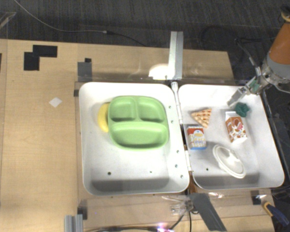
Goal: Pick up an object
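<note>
The grey arm reaches in from the right, its pincer angled down-left.

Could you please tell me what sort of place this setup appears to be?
Most likely a robotics lab bench for grasping trials: two shallow white plastic bins on a wooden bench, toy food like a small pizza slice, and a grey-and-orange robot arm.

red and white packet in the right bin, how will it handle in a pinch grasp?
The red and white packet lies flat, so it likely offers little edge to pinch. It looks like a thin pouch, probably light and floppy. Its printed surface may be slick.
</note>
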Available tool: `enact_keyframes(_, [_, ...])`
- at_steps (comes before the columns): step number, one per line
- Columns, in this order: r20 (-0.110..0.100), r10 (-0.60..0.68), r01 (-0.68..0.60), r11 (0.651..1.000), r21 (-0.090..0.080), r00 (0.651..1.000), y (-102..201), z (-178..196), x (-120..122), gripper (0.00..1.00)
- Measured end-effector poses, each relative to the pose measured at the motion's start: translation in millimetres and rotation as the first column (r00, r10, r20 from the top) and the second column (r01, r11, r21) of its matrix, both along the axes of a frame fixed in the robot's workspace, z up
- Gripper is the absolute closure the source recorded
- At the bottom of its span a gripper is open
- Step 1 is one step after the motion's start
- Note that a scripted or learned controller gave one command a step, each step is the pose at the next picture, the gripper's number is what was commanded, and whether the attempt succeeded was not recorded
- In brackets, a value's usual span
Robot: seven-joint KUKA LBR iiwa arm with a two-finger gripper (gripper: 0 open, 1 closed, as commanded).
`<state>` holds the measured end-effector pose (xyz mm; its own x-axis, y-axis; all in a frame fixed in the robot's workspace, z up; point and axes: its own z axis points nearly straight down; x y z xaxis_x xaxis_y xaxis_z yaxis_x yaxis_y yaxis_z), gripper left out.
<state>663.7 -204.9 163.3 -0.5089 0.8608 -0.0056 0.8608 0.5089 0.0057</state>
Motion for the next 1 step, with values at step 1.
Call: enact_keyframes(1, [0.023,0.072,-0.072,0.997,-0.009,0.997,-1.1,-42.3,-38.8,0.0])
